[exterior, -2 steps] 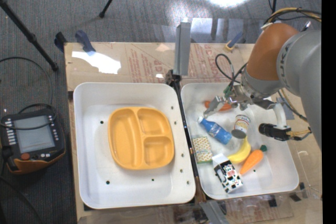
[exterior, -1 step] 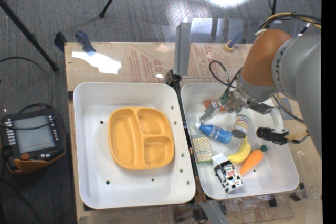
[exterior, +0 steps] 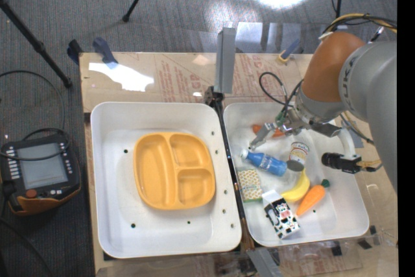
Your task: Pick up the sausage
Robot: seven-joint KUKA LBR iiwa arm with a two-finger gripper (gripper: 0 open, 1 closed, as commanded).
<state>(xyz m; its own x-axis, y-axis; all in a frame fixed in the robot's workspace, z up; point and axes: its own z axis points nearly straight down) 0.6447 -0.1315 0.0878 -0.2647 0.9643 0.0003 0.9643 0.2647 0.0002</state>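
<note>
- From my remote seat, I take the blue bottle (exterior: pixel 267 163) in the right bin (exterior: pixel 353 217) as my marker.
- The sausage (exterior: pixel 277 133) looks to be the small reddish piece just above the bottle, towards the bin's far wall.
- The gripper (exterior: pixel 264 134) sits low over that same spot above the bottle, partly covering the sausage.
- I cannot tell whether the pincer is spread or pressed together, or whether it has anything in it.
- I judge the sausage to be light, smooth and rounded, likely a stiff toy, so it may roll or squirt out.
- I would take it across its middle, square to its length.
</note>
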